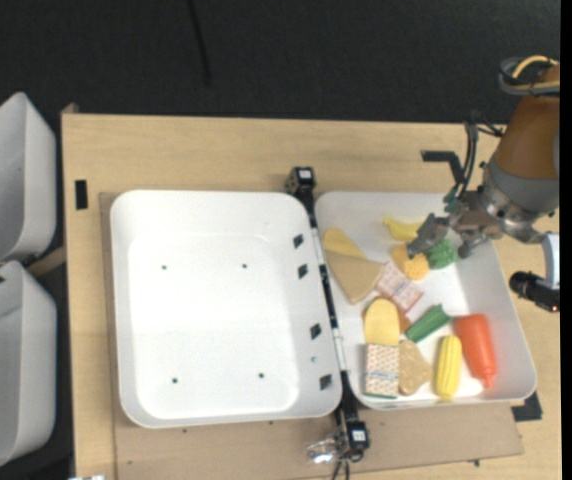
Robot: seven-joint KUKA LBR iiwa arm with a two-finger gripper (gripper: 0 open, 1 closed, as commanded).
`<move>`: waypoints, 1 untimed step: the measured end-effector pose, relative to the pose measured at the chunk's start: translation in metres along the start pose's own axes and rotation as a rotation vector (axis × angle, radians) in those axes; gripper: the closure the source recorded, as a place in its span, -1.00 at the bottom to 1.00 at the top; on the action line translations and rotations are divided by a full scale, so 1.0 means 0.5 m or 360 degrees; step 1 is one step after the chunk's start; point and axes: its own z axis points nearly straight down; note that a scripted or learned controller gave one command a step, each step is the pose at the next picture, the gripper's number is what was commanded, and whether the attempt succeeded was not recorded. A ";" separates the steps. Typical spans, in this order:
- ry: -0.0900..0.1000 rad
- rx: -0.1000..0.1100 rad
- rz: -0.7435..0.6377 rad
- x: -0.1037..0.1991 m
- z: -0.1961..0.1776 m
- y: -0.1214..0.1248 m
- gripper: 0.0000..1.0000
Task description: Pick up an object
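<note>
The right bin (486,393) holds several toy foods: a yellow cheese wedge (351,264), a banana (400,229), a pink patterned packet (398,287), a yellow rounded piece (382,321), a green pepper (427,322), an orange carrot (477,345), a corn cob (448,365), a cracker box (381,370) and a tan biscuit (412,367). My gripper (436,240) hangs low over the bin's upper right part, just above a small yellow piece (415,265) and a green piece (442,256). Whether either piece sits between the fingers is hidden.
The left bin (126,298) lies beside the right one, joined by a hinge strip with black clips (321,298). White rounded housings (6,268) stand at the far left. The grey arm with its orange band (528,153) comes in from the right edge.
</note>
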 end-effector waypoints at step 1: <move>0.0005 0.0016 0.0004 0.075 0.174 -0.179 -1.00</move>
